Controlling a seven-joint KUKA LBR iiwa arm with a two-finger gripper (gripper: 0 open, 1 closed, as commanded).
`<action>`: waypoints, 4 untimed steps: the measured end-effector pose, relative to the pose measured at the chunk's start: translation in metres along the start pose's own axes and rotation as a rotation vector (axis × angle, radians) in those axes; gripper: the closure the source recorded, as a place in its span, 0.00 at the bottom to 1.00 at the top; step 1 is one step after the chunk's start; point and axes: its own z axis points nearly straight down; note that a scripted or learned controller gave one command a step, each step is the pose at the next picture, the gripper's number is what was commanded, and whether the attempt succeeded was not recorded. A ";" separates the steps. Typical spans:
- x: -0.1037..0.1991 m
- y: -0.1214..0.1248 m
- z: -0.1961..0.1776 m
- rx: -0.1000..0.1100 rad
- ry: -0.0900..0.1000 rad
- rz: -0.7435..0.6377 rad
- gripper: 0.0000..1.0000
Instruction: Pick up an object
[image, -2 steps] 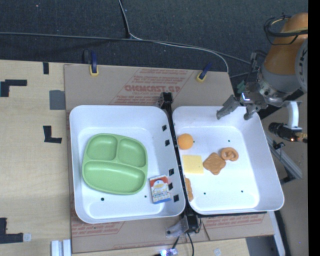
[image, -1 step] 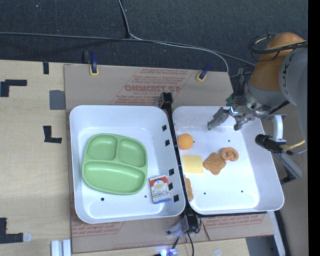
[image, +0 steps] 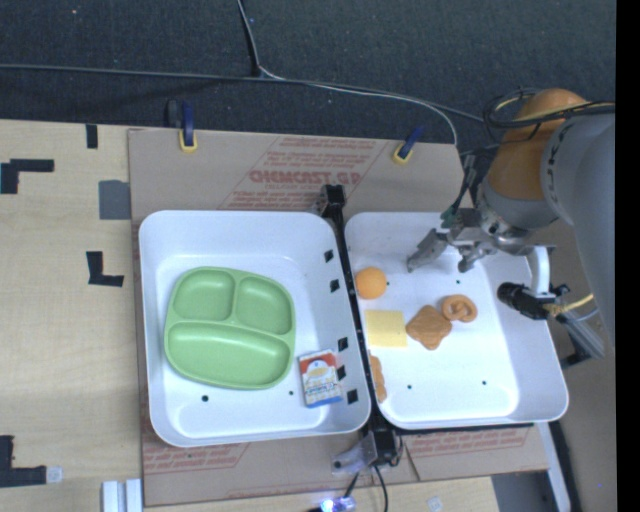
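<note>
Pretzel (image: 461, 309) lies just below the open end effector (image: 441, 255).

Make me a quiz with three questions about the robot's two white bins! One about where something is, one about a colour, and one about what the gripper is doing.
1. Where is the green tray?
A. in the left bin
B. in the right bin
C. on the bench outside the bins

2. What colour is the ball in the right bin?
A. blue
B. orange
C. purple

3. What is the gripper doing?
A. gripping the ball
B. gripping the yellow block
C. open above the right bin, holding nothing

Answers:
1 A, the tray lies inside the left bin.
2 B, the ball by the divider is orange.
3 C, its fingers are spread with bare white floor between them; the yellow block lies apart.
</note>
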 end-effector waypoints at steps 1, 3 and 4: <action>0.000 0.000 0.044 -0.006 -0.002 -0.001 0.00; -0.007 0.008 -0.023 -0.009 0.000 -0.001 1.00; -0.004 0.016 -0.085 -0.012 0.000 -0.002 1.00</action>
